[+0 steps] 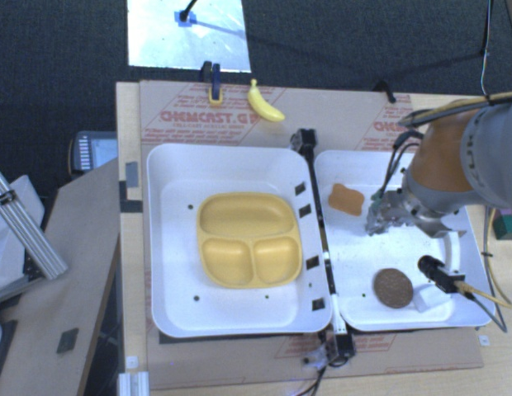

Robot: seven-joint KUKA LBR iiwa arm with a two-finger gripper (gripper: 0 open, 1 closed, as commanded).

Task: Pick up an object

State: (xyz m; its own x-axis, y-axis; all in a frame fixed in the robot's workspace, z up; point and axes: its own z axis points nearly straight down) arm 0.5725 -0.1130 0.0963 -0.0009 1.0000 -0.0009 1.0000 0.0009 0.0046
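Gripper [378, 221] hangs low in the right bin [355, 308], just beside the orange sponge-like block [347, 199]; I cannot tell its state. I judge this as the approach step, with nothing visibly grasped. Next, I need to centre over the block, or the brown disc [393, 288] nearer the front, and descend.

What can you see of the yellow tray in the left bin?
The yellow tray looks like smooth matte plastic, a rounded rectangle with three compartments: one wide across the far side, two smaller on the near side. All three look bare. It lies flat, right side up, slightly rotated, near the middle of the left bin, touching just that bin's floor.
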